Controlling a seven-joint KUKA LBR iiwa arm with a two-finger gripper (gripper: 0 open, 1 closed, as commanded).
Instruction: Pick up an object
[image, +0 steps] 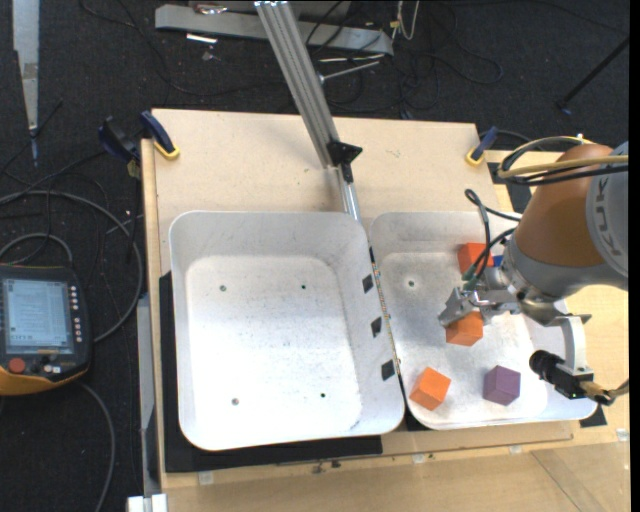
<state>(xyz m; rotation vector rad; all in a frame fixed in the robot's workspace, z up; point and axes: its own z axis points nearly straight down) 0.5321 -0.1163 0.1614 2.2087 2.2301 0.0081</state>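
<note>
Left bin (200, 300): bare floor. Right bin (420, 245): orange cube (431, 387) near-left, purple cube (502, 384) near-right, orange block (470, 256) far. Gripper (462, 318) sits mid-bin, fingers clamped on an orange block (465, 331).

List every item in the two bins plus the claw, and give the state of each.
Claw: low in the right bin, at an orange block; grip unclear.
Orange block at the claw: right bin, touching the claw tip.
Orange block: resting near the front, free.
Purple block: resting near the front, free.
Orange block at the back: partly hidden by the arm.
</note>
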